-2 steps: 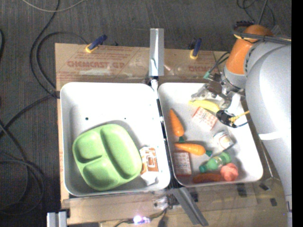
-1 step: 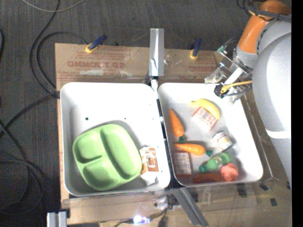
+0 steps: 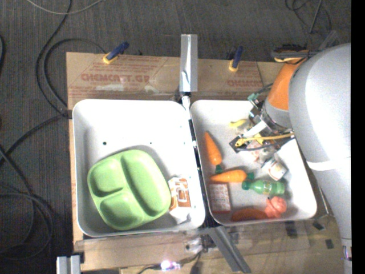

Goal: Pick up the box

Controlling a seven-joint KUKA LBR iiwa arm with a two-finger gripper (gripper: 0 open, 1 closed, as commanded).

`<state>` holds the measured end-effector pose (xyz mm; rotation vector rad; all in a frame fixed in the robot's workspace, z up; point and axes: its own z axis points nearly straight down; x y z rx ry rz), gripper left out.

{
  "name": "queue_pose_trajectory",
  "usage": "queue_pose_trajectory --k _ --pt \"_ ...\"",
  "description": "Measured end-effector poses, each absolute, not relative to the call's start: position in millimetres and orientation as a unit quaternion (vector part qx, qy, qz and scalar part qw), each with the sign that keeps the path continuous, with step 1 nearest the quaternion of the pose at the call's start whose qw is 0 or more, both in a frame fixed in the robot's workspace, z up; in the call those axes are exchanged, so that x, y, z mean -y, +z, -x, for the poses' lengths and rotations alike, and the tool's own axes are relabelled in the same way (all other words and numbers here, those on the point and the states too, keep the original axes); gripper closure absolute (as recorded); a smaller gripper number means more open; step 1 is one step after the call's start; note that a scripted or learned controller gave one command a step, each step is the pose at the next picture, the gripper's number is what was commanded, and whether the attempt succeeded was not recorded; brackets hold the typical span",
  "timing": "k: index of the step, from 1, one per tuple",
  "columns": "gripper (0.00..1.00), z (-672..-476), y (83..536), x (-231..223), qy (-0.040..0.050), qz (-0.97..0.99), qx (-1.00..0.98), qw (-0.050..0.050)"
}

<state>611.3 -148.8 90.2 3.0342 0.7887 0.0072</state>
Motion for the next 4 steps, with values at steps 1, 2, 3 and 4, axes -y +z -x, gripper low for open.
queue_pose_trajectory --k 1,2,3,4 --pt "0.0 -611.1 148 152 -0.0023 -0.966 -0.257 0.0" --pt "0.0 -649.1 172 192 -0.0024 -0.977 -0.212 0.001" --pt "0.0 -587.9 91 196 0.0044 -0.994 -0.112 0.004" --pt "0.0 -626.4 194 223 -0.0023 -0.995 -0.102 0.001"
